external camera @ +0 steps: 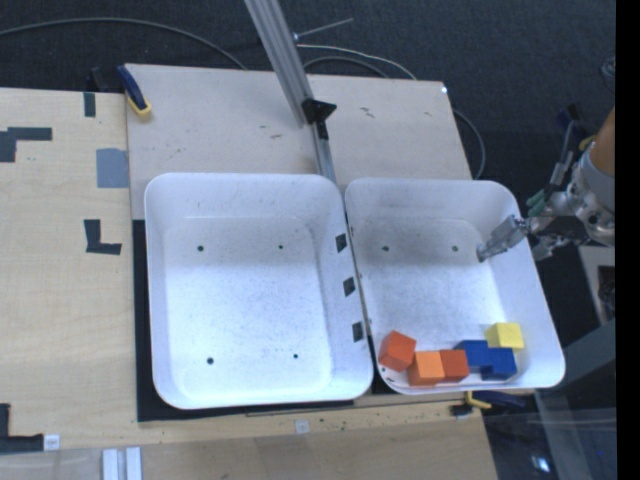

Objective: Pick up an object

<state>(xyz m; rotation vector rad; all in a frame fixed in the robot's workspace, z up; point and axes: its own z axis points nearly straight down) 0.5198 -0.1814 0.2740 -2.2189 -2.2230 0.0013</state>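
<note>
The blocks lie bunched along the near wall of the right bin. From left to right they are an orange-red block, an orange block just beside it, a darker orange-red block touching that one, and a blue block at the end of the row. A yellow block sits at the blue block's far right corner, touching it and seemingly resting partly on top.

The tool is over the right bin's far right part, close to the right rim and well apart from the blocks. A grey finger slants down and to the left from the wrist; nothing is seen between the fingers, and whether they stand wide or narrow cannot be told from this angle. The arm comes in from the right edge.

The left bin stands just beside the right one, their walls touching along the middle. Both rest on the wooden bench. A slanted metal rail crosses the bench's far side, and a blue and yellow clamp sits at its far left corner.
</note>
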